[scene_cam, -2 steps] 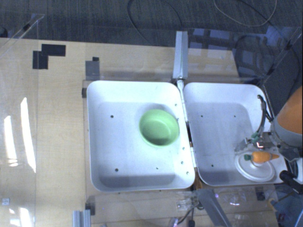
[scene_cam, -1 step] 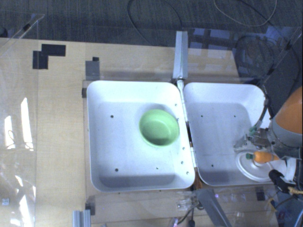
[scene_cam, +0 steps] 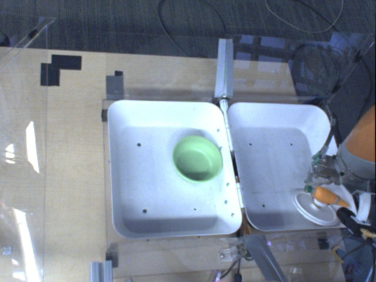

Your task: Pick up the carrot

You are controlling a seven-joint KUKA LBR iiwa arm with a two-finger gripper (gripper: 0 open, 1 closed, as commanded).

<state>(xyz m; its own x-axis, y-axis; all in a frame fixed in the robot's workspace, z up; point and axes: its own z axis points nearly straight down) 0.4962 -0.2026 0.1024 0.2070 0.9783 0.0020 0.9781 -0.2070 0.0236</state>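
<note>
Seen from above at a slant: a pale wooden bench carrying two shallow white bins side by side, meeting along a narrow seam near the middle. In the left bin, a green bowl sitting upright, right of centre and close to the seam, with bare white floor all round it to the left, the front and the back. In the right bin, broad open floor across the left and middle, everything crowded into the near right corner. There, a small white dish lying against the bin's curved wall, and an orange carrot lying at the dish's upper right edge, tight to the rim. Reaching in from the right, a grey arm with an orange band, its wrist hanging over the bin's right rim. Gripper poised just above the carrot, near or touching it; cannot tell whether the fingers are spread or pressed together, nor whether the carrot sits between them. Little room between carrot, dish and bin wall. Beyond the bins, a grey metal post rising from the seam's far end, black cables looping over dark carpet, and black tape marks on the bench at far left.
</note>
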